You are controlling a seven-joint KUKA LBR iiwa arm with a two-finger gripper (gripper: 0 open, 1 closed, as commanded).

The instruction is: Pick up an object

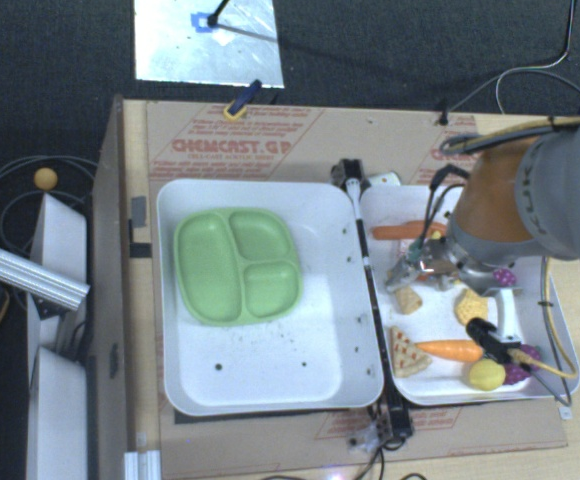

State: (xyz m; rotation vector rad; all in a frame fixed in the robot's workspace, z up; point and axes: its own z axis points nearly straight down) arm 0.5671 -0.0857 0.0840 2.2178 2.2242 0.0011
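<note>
Two white bins sit on your bench, gripper (417, 268) low in the right bin (395, 203), grip unreadable from here, over a light, rigid cracker (407, 299) — pinch its edges.

So two bins side by side: the left bin (200, 378) has a divided plate (237, 265) sitting toward its 10 o'clock corner. The right bin (388, 200) is crowded: a long veg piece (398, 231) at 12, a cracker (407, 299) below it, a waffle wedge (406, 351) at 7, a carrot (450, 349) beside that, and a lemon (486, 374) at 5.
</note>
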